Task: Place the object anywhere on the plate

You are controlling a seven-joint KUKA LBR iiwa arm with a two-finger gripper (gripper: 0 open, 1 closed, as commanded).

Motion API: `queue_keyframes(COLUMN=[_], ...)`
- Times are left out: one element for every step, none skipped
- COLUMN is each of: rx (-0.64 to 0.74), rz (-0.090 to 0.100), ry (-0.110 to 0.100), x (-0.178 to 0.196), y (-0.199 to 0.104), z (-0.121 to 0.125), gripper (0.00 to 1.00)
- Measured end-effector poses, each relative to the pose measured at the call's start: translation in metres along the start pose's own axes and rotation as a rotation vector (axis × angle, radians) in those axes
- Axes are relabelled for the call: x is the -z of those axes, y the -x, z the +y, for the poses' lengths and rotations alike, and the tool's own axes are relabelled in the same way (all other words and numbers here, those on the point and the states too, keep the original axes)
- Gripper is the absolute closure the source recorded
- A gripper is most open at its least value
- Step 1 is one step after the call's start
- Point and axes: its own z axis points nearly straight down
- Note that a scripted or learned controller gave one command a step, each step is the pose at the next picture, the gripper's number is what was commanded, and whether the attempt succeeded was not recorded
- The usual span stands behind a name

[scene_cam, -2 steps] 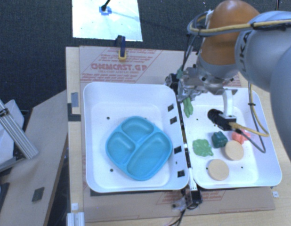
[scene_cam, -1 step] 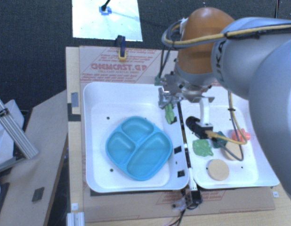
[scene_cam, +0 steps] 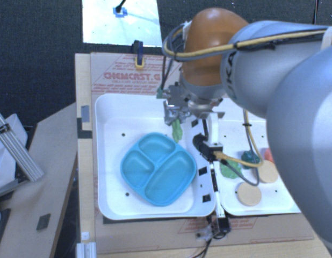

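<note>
A blue divided plate (scene_cam: 158,168) lies in the left white bin (scene_cam: 109,144), tilted diagonally. My gripper (scene_cam: 175,120) hangs over the bin's back right part, just above the plate's far right corner. It is shut on a small green object (scene_cam: 178,130), which dangles from between the fingers over the plate's upper edge. The orange wrist band and grey arm cover much of the right bin's back.
In the right bin (scene_cam: 262,208) lie a green leafy piece (scene_cam: 229,170), a teal item (scene_cam: 250,157), a reddish item (scene_cam: 268,155) and two tan discs (scene_cam: 249,194) (scene_cam: 268,172). A divider wall (scene_cam: 213,184) separates the bins.
</note>
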Motion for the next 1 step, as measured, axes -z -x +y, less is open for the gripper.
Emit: queue_keyframes(rx=[0.000], rz=[0.000], ry=[0.000], x=[0.0039], y=[-0.0561], z=[-0.0120], gripper=[1.00])
